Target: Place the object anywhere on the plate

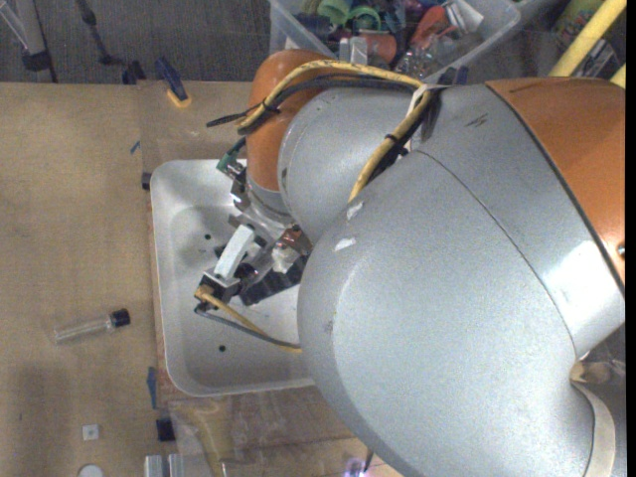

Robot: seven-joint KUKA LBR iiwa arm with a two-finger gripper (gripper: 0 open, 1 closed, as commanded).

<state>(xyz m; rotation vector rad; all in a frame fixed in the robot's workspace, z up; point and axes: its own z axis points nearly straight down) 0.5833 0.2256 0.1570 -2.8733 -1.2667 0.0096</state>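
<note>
Whereabouts of object and plate cannot be told: the arm covers much of the white bin. The gripper sits low inside that bin, open or closed unclear. Probably the reaching step; next calls for a confirmed grasp.

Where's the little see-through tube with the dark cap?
The little tube lies on its side on the wooden bench, in the camera view's lower left, just outside the white bin's left wall.
</note>
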